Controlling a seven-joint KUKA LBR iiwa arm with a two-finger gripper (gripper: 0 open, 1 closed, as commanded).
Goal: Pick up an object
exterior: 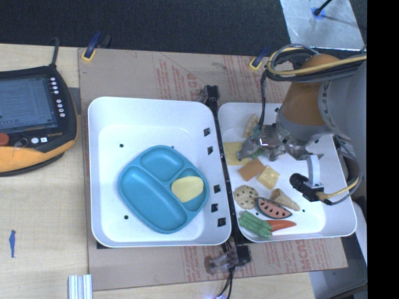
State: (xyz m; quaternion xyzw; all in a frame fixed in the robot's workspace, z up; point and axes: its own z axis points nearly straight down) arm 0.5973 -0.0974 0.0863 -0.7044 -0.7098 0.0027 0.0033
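2 bins (100, 167), 1 blue plate (159, 189)

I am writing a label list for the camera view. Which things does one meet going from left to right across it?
Handheld control pendant → blue divided plate → yellow potato-like piece → cookie → watermelon slice → grey and orange arm.

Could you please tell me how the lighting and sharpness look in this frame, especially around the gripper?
Camera view: even, soft light; faint shadows inside the left bin; the blue tray is fairly sharp; the gripper is dark and smeared over the right bin, so its state is unclear; the floor at top is nearly black.
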